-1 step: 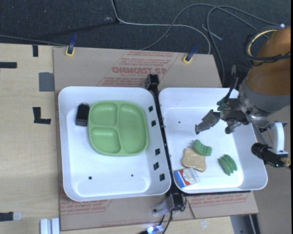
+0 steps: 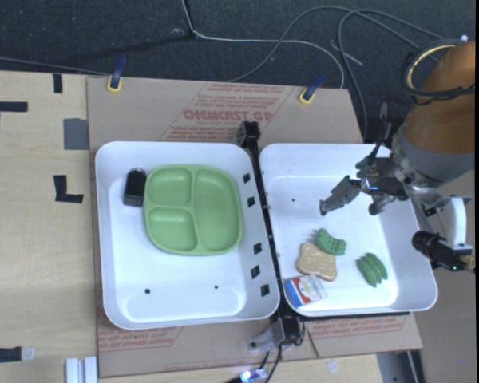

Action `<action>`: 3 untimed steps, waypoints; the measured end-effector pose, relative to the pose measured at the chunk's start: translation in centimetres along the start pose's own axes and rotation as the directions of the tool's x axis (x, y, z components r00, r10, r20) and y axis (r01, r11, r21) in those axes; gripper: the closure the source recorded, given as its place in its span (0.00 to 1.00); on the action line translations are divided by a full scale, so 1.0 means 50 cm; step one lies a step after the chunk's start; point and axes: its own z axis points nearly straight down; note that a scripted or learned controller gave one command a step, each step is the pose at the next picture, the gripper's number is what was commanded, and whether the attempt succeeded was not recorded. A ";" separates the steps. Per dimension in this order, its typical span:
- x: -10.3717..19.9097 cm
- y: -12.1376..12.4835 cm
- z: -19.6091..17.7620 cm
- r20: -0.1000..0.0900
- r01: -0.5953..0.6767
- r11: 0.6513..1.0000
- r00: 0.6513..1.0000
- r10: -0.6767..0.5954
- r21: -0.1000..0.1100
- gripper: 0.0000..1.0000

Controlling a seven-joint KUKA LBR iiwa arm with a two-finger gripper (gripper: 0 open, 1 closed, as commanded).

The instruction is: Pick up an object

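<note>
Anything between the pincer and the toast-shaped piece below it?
Camera view: a small green toy lies between the pincer and the toast piece, touching the toast's upper edge.

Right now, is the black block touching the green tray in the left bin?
Touching. In the camera view, the black block sits against the left edge of the green tray, no white showing between them.

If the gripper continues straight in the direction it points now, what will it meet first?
The gripper points down and toward the left of the view. Bare floor of the right bin lies ahead, so it would probably touch that first. The green toy sits nearer the camera, off that line; depth is uncertain.
</note>
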 end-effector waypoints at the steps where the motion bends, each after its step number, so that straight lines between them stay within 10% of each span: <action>1: -0.018 -0.004 0.099 0.000 -0.002 1.000 1.000 0.002 0.005 0.00; 3: -0.032 -0.017 0.292 0.000 -0.003 1.000 1.000 0.003 0.006 0.00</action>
